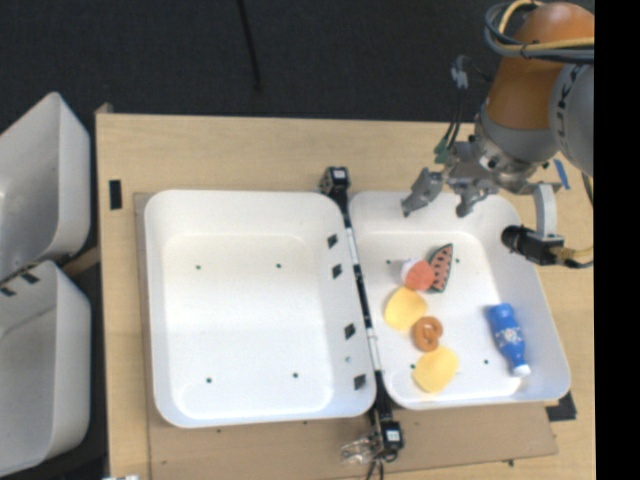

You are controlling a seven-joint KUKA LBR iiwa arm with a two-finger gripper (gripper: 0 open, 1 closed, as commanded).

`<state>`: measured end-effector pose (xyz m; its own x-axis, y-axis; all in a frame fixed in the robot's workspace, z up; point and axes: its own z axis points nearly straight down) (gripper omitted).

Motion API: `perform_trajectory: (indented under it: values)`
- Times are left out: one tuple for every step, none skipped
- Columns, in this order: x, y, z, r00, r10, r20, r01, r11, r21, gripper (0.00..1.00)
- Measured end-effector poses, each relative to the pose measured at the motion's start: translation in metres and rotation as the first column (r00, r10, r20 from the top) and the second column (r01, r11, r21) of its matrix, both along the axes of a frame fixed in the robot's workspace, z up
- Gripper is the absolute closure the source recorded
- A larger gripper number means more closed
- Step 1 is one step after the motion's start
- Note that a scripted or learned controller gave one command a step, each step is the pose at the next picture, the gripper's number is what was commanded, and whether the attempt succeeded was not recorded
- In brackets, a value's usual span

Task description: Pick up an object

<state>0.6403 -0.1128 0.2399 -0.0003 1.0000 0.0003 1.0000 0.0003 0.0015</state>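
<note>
My gripper [443,198] hangs over the far edge of the right bin [530,298], its two fingers spread open with nothing between them. Below it in that bin lie a watermelon slice toy [441,267], a red and white piece [416,275], a yellow round piece [404,309], an orange ring [427,332], another yellow piece [435,369] and a blue bottle [508,337]. The watermelon slice lies nearest the gripper, a little toward the camera from it.
The left bin [250,308] sits beside the right one, with a black-clipped divider [352,278] between them. A black fitting with a cable [530,243] sticks out at the right bin's far right rim. White casings [40,268] stand at the left edge.
</note>
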Motion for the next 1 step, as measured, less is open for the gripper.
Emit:
perform_trajectory:
  values:
    - [-0.0053, 0.0124, -0.0773, 1.0, 0.002, -0.007, -0.002, 1.0, -0.001, 0.0]
